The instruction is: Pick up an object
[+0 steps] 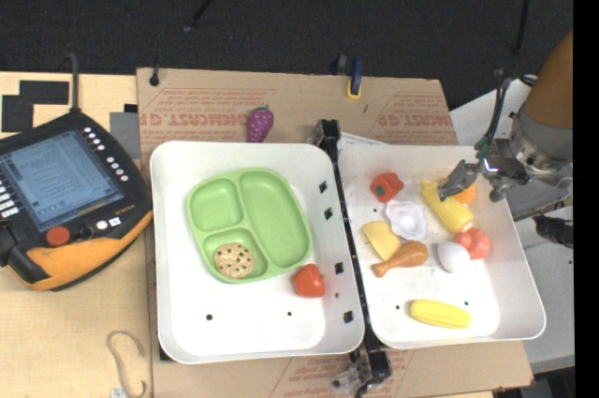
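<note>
over right bin's (524,293) far edge, gripper (479,181) spread, holding nothing, near corn (447,207)

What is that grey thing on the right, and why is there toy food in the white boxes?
You're looking down from a camera fixed above a bench. The grey thing with an orange band is a robot arm reaching in from the right. Its gripper is like a hand; it hangs over the right white bin, close to a yellow toy corn cob. I can't see it holding anything.

That bin also has a red toy pepper, a brown toy chicken drumstick, a white toy egg and a yellow toy banana. The left white bin holds a green divided plate with a toy cookie, and a red toy tomato beside it. The robot practises picking one up.
</note>
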`<state>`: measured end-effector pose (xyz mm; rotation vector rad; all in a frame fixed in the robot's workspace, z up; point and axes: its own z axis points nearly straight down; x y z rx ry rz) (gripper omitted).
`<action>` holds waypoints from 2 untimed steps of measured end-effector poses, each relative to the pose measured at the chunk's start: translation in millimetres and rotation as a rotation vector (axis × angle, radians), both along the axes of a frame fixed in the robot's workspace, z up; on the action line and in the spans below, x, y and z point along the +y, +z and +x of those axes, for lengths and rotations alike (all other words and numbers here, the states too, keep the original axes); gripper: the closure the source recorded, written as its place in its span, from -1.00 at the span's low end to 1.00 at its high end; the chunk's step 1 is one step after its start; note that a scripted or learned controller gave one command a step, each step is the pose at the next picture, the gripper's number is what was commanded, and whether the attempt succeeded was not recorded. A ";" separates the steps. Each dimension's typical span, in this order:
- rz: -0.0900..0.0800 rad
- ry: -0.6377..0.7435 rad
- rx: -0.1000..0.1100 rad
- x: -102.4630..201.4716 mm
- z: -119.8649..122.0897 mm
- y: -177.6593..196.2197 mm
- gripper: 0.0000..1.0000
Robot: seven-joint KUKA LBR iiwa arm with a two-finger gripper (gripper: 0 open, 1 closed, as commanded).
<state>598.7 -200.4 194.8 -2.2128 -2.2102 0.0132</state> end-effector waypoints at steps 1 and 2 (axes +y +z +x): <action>-0.003 0.002 -0.014 -0.4 2.9 8.7 -1.00; -0.002 0.008 -0.010 4.0 8.9 -36.4 -1.00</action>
